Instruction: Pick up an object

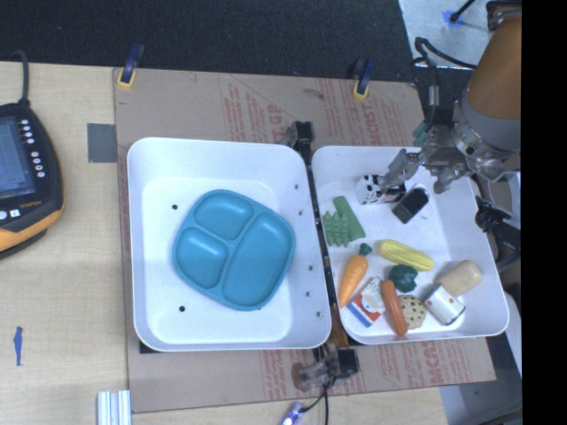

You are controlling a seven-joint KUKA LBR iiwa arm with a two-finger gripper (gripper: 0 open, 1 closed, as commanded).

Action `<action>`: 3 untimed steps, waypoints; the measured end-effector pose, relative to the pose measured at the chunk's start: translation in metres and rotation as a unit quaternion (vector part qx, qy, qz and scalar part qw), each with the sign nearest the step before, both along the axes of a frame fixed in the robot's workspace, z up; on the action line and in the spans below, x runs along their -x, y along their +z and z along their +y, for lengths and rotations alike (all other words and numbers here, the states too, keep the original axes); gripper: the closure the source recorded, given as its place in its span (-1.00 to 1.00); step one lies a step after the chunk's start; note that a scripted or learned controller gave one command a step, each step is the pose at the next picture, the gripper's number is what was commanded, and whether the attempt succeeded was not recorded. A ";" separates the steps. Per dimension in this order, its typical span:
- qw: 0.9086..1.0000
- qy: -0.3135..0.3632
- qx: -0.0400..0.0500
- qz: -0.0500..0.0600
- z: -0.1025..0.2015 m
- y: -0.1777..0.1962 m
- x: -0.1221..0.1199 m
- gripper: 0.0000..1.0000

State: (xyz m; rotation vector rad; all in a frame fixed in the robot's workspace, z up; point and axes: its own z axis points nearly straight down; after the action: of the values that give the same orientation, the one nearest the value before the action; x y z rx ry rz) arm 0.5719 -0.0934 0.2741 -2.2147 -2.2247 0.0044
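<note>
Camera view
Gripper [409, 182]: over right white bin [496, 321], upper part; arm cut off at right.
Fingers: state unreadable.
Small black-and-white toy [370, 188]: just beside gripper, partly hidden.
Orange plastic carrot [353, 276]: mid-bin.
Yellow plastic corn cob [406, 254]: right of carrot.
Blue divided plate [234, 248]: left white bin [142, 237].

A robot lab: a clamped board [221, 96] on the bench [62, 308], two bins [146, 237], a teach pendant [22, 175] at the bench's left edge.
</note>
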 end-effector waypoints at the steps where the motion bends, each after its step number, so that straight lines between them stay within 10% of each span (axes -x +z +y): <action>1: 1.000 0.000 0.001 0.001 -0.069 -0.063 -0.025 -1.00; 2: 1.000 0.000 0.001 0.000 -0.108 -0.096 -0.054 -1.00; 3: 1.000 -0.001 0.000 0.000 -0.119 -0.068 -0.021 -1.00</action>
State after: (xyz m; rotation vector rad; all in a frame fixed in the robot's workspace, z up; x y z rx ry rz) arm 0.5926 -0.2120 0.2058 -2.2157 -2.2235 0.0051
